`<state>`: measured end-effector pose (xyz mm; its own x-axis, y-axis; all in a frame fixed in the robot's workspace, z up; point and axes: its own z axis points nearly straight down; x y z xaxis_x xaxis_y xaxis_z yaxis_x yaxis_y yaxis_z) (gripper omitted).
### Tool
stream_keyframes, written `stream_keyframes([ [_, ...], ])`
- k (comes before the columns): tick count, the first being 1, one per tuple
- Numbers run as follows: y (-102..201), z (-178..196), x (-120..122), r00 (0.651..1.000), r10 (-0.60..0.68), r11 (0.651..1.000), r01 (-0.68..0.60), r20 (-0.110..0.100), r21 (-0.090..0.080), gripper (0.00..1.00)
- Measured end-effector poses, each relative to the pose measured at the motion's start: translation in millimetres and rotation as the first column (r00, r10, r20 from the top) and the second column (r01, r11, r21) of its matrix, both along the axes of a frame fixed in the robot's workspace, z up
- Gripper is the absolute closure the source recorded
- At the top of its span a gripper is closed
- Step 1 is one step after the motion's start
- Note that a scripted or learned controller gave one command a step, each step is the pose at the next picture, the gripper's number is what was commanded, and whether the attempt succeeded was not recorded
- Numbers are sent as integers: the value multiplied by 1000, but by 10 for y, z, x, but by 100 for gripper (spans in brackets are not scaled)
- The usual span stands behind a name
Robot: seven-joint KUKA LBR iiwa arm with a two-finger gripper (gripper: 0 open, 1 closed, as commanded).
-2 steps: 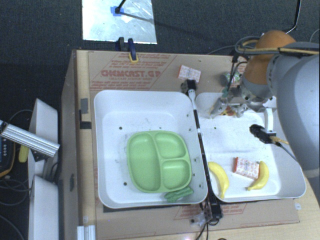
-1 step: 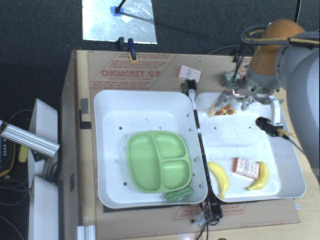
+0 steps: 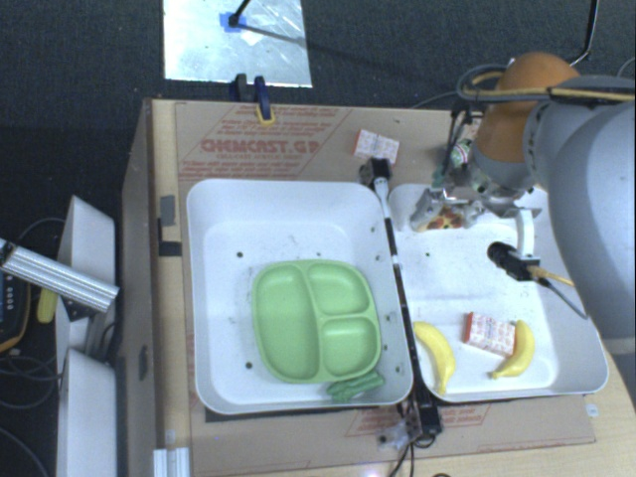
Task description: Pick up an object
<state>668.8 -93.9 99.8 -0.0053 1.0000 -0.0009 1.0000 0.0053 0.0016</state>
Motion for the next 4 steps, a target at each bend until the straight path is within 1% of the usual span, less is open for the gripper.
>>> stream_keyframes([
  [1,-4,115,6,1000,4,1000,-4,-1,-1,100],
  [2,-704,55,-268,1000,-4,1000,4,0,-1,100],
  [3,-1138,730,-441,1000,-4,1000,4,3,-2,100],
  [4,-1129,723,-443,1000,-3,1000,3,2,-1,0],
])
